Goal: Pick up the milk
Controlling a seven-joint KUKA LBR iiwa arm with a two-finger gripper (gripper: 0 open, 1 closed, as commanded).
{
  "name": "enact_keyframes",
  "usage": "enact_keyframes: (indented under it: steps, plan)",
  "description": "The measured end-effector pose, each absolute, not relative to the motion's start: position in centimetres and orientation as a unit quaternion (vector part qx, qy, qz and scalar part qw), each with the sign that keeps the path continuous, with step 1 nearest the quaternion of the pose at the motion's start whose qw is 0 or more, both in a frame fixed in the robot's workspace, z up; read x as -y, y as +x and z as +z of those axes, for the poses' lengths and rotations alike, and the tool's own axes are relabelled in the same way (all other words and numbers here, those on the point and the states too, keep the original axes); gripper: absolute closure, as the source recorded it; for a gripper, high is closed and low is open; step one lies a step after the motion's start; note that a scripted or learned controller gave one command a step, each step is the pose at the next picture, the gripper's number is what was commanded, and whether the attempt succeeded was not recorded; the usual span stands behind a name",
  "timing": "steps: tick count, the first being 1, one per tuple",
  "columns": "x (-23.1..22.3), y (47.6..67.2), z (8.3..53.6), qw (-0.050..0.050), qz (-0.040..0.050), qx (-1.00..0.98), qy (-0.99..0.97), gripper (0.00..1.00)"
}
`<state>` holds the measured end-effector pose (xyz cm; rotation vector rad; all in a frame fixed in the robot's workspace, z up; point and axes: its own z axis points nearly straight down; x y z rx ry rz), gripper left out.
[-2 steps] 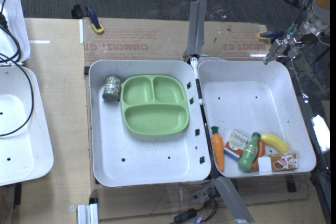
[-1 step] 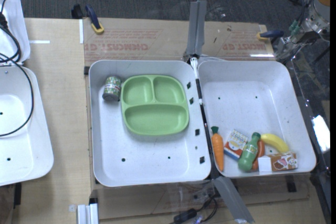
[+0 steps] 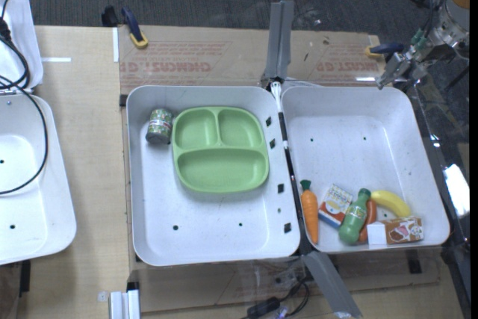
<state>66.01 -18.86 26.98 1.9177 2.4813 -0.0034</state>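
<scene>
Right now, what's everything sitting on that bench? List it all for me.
left bin: one, white, holds plate and can.
right bin: one, white, holds toy food along its near edge.
plate: one, green, three compartments, left bin.
can: one, greenish label, on its side, left of the plate.
carrot: one, orange, right bin's near-left corner.
milk: one small carton, white, red and blue, beside the carrot.
bottle: one, green.
banana: one, yellow.
box: one, brown and white, near-right corner.
claw: one, above the right bin's far-right corner.

milk carton among toys in right bin (gripper above far corner)
</scene>
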Motion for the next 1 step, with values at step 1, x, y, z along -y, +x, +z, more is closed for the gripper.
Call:
enact_keyframes:
  steps: [1]
  plan:
    - [15.68,61.55,21.87,-0.001,-0.001,-0.772,0.635,0.0]
